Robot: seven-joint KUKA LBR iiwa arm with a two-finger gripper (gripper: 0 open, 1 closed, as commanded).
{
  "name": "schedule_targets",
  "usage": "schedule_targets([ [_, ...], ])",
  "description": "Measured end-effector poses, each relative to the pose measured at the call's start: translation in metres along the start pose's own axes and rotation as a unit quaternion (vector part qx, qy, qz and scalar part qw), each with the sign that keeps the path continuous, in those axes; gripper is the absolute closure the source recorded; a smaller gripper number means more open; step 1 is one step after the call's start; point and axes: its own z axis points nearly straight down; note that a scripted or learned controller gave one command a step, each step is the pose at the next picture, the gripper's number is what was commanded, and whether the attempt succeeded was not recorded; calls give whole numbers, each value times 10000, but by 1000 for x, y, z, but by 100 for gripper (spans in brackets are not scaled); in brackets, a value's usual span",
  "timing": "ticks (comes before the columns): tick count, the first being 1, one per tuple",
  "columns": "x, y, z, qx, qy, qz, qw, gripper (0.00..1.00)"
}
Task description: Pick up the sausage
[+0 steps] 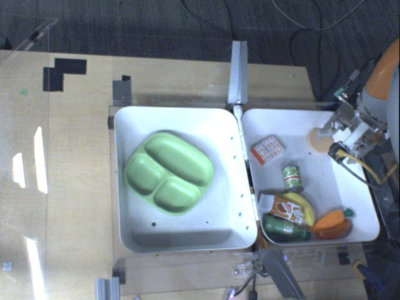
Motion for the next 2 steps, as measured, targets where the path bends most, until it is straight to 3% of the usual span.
schedule_targets([
  [1,19,-116,-31,15,-5,1345,9909,0],
  [2,-59,-59,81,13,2,662,9978,0],
])
